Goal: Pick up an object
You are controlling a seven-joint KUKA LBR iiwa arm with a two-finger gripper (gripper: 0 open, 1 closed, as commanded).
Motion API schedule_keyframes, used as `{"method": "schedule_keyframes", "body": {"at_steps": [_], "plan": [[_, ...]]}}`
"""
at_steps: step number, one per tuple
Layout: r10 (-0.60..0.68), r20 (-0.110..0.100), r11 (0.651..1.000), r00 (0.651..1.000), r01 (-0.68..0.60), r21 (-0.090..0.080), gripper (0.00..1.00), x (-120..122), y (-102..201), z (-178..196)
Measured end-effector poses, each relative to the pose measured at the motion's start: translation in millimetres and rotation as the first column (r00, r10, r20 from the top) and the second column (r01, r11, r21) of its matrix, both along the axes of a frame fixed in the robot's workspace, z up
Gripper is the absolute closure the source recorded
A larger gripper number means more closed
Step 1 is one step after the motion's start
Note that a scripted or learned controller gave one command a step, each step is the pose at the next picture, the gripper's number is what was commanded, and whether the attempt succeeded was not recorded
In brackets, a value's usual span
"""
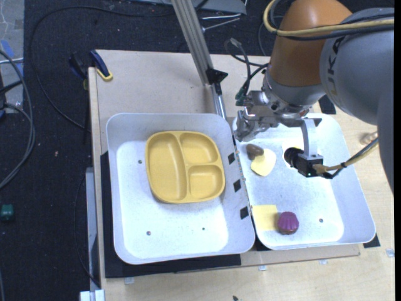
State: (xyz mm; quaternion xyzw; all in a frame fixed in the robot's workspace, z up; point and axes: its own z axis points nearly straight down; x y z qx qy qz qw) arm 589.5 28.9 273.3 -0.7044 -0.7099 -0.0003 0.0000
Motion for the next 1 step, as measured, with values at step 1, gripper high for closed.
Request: {"method": "schedule_keyframes", "body": {"at_steps": [1], "plan": [[0.0,0.0,1.0,1.0,0.0,0.0,1.0,13.1,50.9,-15.8]]}}
